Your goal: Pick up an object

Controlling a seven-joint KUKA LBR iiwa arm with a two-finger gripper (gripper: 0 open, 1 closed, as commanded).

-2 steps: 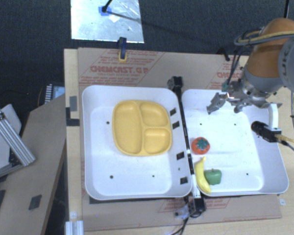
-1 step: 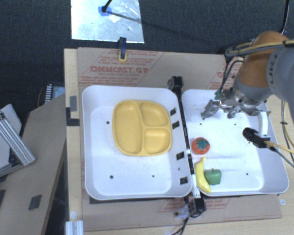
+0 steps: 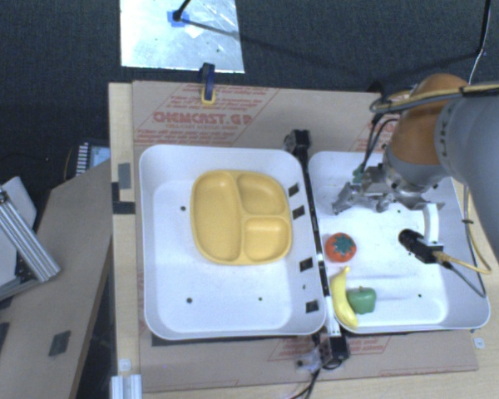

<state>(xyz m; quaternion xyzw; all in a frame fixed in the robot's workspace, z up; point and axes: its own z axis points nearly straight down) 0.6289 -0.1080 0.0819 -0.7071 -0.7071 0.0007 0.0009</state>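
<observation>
Gripper (image 3: 346, 201) is seen low over the far part of the right bin (image 3: 403, 299), tilted toward the wall shared with the left bin (image 3: 170, 293). Nothing is seen between the jaws, and whether they are spread or pressed together cannot be told from this angle. The nearest thing to pick is judged to be the tomato (image 3: 341, 247), lying just nearer the camera than the gripper and apart from it. The banana (image 3: 342, 300) and a green fruit (image 3: 363, 299) are noted touching each other in the near corner against that same wall. A yellow plate (image 3: 239, 217) is noted alone in the left bin. Risks: the round tomato could be nudged and rolled away if it is approached off-centre. A descent from the present spot would likely close on bare bin floor. A try at the banana could be blocked by the wall or disturbed by the green fruit beside it.
</observation>
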